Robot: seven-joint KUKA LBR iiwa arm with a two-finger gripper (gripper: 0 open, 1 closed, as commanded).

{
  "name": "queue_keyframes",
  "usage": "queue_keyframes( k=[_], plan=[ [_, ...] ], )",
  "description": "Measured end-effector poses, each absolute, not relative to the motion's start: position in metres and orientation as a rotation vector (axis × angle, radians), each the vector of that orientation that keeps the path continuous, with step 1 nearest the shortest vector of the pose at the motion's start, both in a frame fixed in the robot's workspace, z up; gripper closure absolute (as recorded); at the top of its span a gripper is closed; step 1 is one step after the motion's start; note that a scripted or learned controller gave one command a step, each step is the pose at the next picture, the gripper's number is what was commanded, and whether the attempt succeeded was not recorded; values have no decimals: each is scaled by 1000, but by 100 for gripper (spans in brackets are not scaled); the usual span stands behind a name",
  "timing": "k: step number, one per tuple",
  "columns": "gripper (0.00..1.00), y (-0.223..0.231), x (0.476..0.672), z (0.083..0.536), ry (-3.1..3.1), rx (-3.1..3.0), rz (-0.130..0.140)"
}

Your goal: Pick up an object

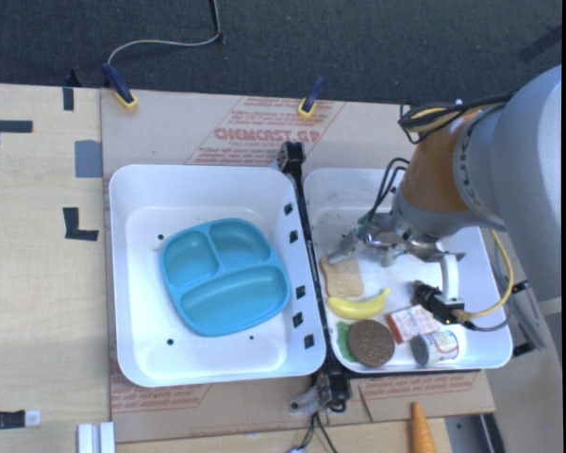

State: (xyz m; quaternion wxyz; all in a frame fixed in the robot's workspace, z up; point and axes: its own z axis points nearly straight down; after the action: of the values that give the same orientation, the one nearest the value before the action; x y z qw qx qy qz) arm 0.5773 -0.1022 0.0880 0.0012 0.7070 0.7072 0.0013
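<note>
From the overhead camera I see my arm (472, 173) reaching in from three o'clock over the right bin (495, 347). The pincer (358, 245) hangs low at the bin's nine o'clock side, just above the slice of bread (344, 276); I cannot tell how it is set or whether it touches anything. Just toward six o'clock from the bread lies a yellow banana (358, 303), then a round brown cookie-like disc (371, 343). At five o'clock in the bin sit a small red-and-white packet (413, 324) and a small cup (436, 346). The left bin (132, 281) holds a blue divided plate (224, 275) at its centre. Both bins rest on the desk (38, 281).
</note>
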Motion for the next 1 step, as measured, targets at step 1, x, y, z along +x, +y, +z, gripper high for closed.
queue_keyframes(
  k=[1],
  plan=[
    [0, -114, 546, 88, 2217, 2216, 10]
  ],
)
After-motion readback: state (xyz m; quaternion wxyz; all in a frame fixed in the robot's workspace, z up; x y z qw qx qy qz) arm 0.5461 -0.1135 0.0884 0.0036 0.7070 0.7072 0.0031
